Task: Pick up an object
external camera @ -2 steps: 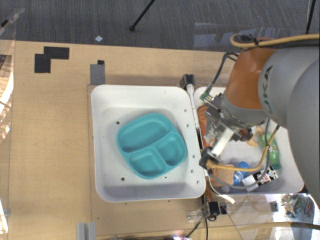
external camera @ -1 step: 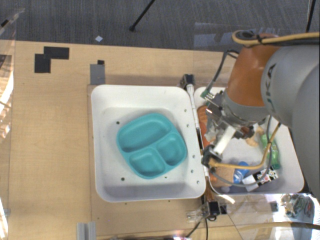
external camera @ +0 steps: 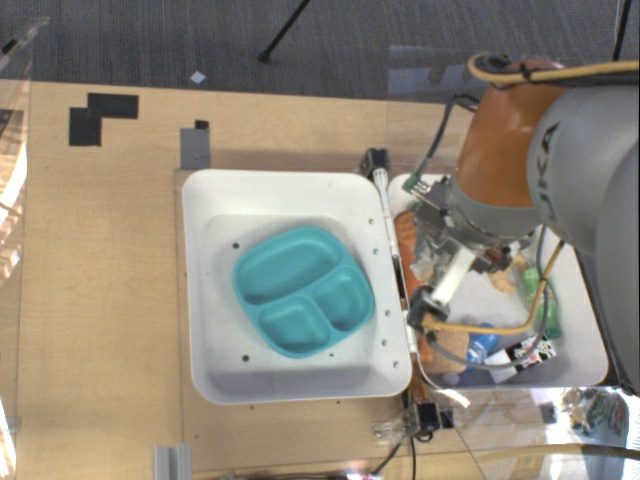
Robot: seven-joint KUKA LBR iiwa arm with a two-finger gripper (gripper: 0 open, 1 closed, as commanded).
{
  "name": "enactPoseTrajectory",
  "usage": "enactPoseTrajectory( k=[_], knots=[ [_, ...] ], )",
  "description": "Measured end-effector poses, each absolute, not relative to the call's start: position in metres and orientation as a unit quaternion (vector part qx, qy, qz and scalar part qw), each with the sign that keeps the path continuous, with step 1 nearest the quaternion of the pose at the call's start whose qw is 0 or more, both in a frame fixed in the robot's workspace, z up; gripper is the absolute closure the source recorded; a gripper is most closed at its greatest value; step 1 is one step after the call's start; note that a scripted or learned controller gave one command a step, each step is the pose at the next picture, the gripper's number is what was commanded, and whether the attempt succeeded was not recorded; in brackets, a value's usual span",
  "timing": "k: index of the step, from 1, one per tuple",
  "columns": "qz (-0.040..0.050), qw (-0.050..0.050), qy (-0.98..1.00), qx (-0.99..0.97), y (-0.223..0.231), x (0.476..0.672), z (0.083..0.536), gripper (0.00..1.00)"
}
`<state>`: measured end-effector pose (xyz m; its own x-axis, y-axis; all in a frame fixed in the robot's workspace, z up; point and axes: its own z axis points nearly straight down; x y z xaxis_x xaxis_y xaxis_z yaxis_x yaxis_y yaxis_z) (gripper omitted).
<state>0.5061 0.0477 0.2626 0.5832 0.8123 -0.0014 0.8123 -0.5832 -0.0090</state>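
Note:
My gripper (external camera: 436,260) hangs low inside the right bin (external camera: 590,353), near its left wall, and the grey and orange wrist hides most of it. Around it lie several small objects. An orange one (external camera: 405,236) sits against the bin's left wall. To the right of the gripper is a green one (external camera: 540,293). A blue one (external camera: 482,348) and a tan one (external camera: 452,344) rest toward the front. I cannot see anything between the fingers.
The left bin (external camera: 210,268) holds a teal divided plate (external camera: 303,290) at its middle. A ridge with a white rail (external camera: 392,248) separates the two bins. The arm covers most of the right bin's back and right side.

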Motion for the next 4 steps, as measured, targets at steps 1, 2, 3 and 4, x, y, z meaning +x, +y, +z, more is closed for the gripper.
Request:
enactPoseTrajectory(
  k=[1,2,3,4],
  knots=[
    [0.0003,0.0,-0.385,-0.923,0.004,0.488,0.259,1.0],
    [0.0006,0.0,-0.254,-0.967,-0.049,0.487,0.273,1.0],
    [0.0046,0.003,-0.263,-0.965,-0.019,0.537,0.179,1.0],
    [0.0009,0.001,-0.106,-0.994,-0.028,0.549,0.184,1.0]
  ],
)
